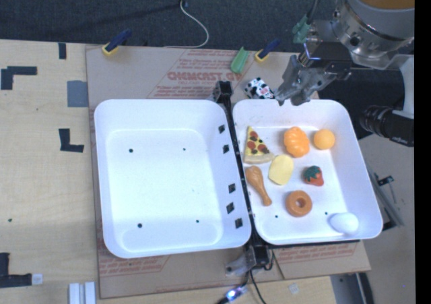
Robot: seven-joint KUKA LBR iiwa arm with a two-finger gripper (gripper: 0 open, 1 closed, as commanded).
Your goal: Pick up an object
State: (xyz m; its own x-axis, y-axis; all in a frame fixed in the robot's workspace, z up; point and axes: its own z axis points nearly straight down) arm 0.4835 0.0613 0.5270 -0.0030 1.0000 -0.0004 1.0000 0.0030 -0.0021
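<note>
**Gripper poised at the far rim of the toy-filled bin**

Far to the gripper's left lies the left bin [161,174], with nothing in it to pick. Closer in, just left of the gripper and outside the bins, a small black-and-white toy [257,87] sits on the bench [40,161].

The gripper [296,94] hangs over the far rim of the right bin [360,174]; whether it is open or closed cannot be told from this angle, and nothing is seen between its tips.

All candidates lie below and nearer the camera than the gripper: a pizza slice [256,145] down to its left, a drumstick [257,184] beyond that, a yellow piece [281,170], a rounded orange fruit [295,141] almost straight below, a donut [299,203], a strawberry-like piece [312,175], a small orange ball [324,139] to its right, and a white egg [345,222] farthest off.

The likely risks: a straight descent from here would meet the bin's rim or bare floor, not a toy. The fruit, yellow piece and pizza slice sit crowded together, so a closing grip could nudge neighbours or catch two. The round toys could roll or squirt free.
</note>
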